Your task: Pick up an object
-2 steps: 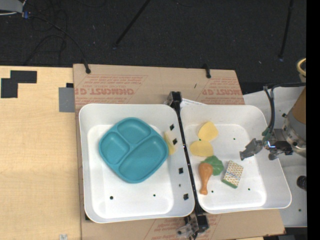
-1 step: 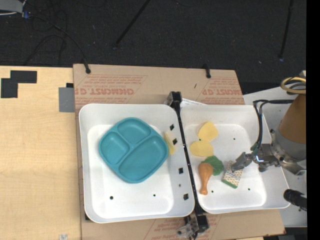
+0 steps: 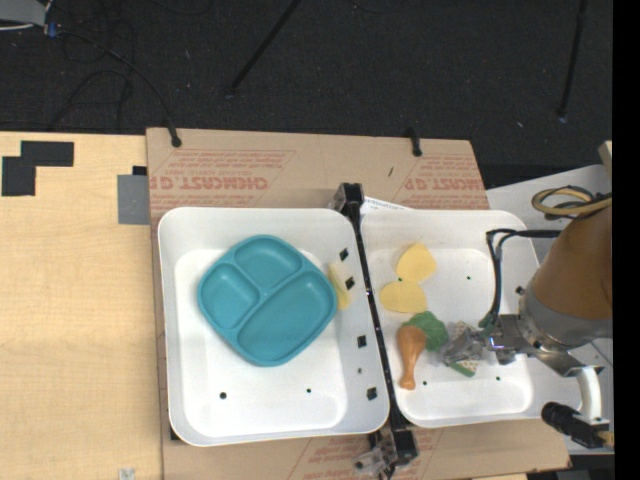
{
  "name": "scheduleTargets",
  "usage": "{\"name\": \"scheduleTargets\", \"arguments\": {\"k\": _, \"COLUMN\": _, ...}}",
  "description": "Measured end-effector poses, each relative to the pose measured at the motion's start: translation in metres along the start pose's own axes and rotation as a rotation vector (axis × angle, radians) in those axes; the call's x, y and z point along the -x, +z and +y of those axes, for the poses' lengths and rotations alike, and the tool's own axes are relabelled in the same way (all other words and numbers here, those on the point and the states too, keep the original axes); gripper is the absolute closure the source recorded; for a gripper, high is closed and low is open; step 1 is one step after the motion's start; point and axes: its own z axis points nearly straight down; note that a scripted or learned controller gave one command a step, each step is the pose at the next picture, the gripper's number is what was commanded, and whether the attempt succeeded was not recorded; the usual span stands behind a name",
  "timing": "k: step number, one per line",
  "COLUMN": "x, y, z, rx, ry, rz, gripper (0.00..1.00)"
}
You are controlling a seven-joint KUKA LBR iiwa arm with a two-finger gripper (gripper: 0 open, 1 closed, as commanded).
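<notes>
In the right bin [image 3: 470, 408] lie two yellow chip-like pieces [image 3: 408, 280], a green leafy piece [image 3: 430, 326] and a brown drumstick [image 3: 410, 352]. My gripper [image 3: 466, 350] reaches in from the right and sits low over the bin floor, just right of the green piece and the drumstick. A small green bit lies under its tip. Nothing is seen held between the fingers.
The left bin [image 3: 200, 408] holds a teal three-section plate [image 3: 268, 298] and a small yellow piece [image 3: 341, 285] by the divider. A black divider rail [image 3: 368, 318] separates the bins. Black cable loops [image 3: 500, 258] stand along the right bin's far right side.
</notes>
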Motion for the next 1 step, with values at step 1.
{"name": "scheduleTargets", "arguments": {"k": 1, "x": -0.0005, "y": 0.0273, "z": 0.0002, "rx": 0.007, "ry": 0.0, "rz": -0.003, "gripper": 0.0}}
